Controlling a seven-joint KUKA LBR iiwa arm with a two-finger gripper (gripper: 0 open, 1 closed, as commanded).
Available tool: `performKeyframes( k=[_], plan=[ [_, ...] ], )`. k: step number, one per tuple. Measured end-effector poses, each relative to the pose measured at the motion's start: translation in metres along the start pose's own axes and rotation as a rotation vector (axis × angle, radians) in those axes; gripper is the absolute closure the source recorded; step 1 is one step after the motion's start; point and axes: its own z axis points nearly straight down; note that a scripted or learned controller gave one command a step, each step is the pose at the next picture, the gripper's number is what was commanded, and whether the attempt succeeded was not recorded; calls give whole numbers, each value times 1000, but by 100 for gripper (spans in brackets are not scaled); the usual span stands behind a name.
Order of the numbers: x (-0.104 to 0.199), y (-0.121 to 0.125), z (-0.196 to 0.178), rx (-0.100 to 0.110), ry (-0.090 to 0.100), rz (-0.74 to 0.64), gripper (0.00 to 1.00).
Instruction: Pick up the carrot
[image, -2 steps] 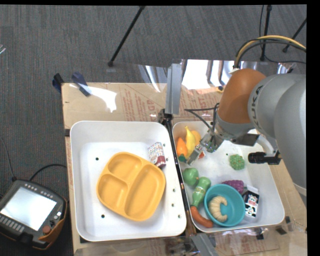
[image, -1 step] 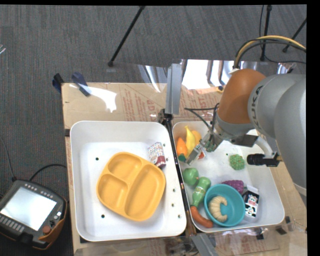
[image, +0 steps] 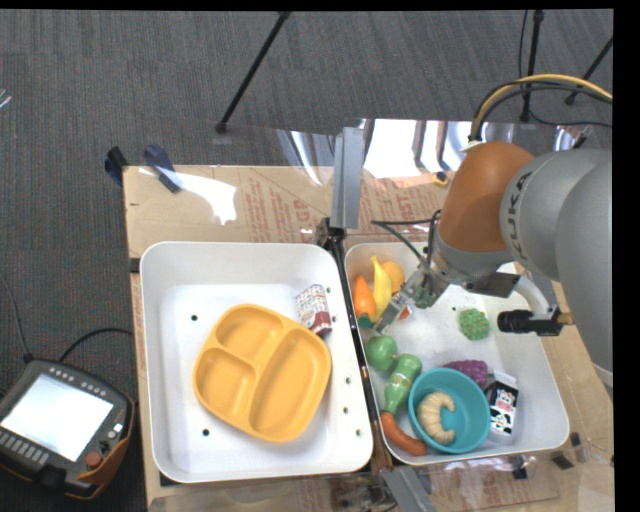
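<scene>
The carrot is a short orange tapered piece lying against the left wall of the right bin, near its far corner. A yellow banana and an orange fruit lie right behind it. My gripper reaches down and to the left from the grey arm with the orange band. Its tip is just to the right of the carrot's near end and just above a green round fruit. I see nothing lifted.
The right bin also holds a broccoli, purple grapes, a green bottle shape, a teal bowl with a pastry, a small carton and a red-orange stick. The left bin holds a yellow divided plate and a small can.
</scene>
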Motion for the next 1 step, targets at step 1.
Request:
performKeyframes(
  k=[1],
  plan=[
    [-1,0,0,1,1,-146,0]
  ],
)
